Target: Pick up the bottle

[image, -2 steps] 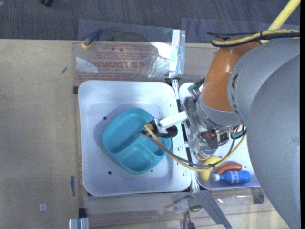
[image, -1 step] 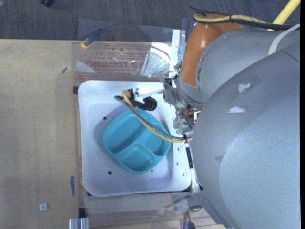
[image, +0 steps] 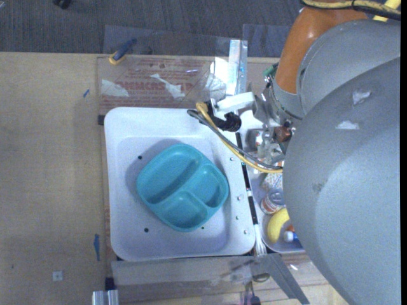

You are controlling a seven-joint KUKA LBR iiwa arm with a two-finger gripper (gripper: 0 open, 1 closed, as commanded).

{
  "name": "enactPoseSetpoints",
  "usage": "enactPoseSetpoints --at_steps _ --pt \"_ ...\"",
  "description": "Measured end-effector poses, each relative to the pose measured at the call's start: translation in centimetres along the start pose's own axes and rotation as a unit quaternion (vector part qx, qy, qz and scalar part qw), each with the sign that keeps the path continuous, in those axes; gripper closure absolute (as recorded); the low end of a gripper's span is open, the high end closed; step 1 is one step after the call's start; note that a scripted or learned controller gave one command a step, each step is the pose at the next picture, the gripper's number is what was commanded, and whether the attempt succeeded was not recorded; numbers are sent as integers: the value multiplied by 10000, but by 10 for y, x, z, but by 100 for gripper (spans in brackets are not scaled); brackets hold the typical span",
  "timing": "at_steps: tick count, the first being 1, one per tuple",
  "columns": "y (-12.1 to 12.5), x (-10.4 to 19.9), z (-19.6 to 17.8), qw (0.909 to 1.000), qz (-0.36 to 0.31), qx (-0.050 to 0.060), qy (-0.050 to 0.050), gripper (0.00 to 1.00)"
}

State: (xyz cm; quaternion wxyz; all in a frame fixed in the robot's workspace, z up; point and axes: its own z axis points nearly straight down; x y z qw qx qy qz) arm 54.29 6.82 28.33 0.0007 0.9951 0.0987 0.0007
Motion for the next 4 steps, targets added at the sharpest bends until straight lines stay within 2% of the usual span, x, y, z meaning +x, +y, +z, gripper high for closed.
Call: enactPoseSetpoints --at_steps 1,2,3,4 --pt "42 -5 12 9954 -954 21 -33 100" --pt "-2 -66 100 9936 -1130 26 -37 100" --pt "-22 -60 34 10000 -4 5 -7 100" --pt "-5 -64 18 9754 -2206 21 -24 100"
